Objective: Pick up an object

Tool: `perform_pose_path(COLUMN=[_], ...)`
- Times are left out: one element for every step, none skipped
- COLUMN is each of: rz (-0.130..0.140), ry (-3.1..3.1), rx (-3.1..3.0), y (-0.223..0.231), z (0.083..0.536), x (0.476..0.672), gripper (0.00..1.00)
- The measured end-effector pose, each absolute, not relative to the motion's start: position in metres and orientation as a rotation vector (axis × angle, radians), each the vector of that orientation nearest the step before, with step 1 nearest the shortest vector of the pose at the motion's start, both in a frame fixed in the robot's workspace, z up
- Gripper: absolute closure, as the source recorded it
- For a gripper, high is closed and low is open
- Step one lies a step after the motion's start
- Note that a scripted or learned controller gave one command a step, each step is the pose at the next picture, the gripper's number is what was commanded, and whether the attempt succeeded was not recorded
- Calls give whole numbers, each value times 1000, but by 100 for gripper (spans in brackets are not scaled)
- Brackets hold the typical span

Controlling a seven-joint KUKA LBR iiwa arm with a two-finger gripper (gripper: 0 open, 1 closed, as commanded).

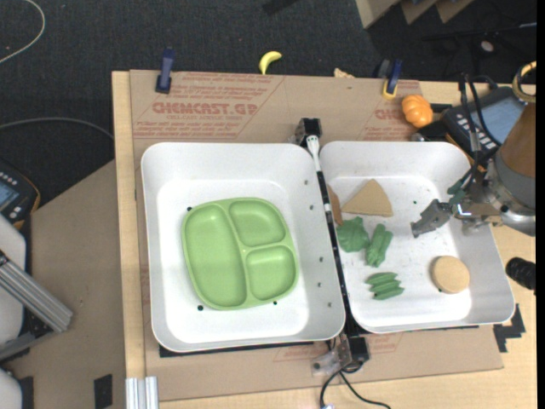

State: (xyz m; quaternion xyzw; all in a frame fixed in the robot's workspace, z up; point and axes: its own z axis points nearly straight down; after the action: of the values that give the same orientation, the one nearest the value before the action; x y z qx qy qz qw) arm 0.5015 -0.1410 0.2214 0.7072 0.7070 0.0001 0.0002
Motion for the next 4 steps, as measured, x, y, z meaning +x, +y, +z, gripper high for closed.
perform_pose_path(rz=[-3,-4,1,10], ry=[2231,2224,2219,2222], rx=[2223,2226,2222,2211], y=[-87,-102,-101,-65], z=[182,122,134,243], x=[478,478,479,481], gripper=[0,0,100,100])
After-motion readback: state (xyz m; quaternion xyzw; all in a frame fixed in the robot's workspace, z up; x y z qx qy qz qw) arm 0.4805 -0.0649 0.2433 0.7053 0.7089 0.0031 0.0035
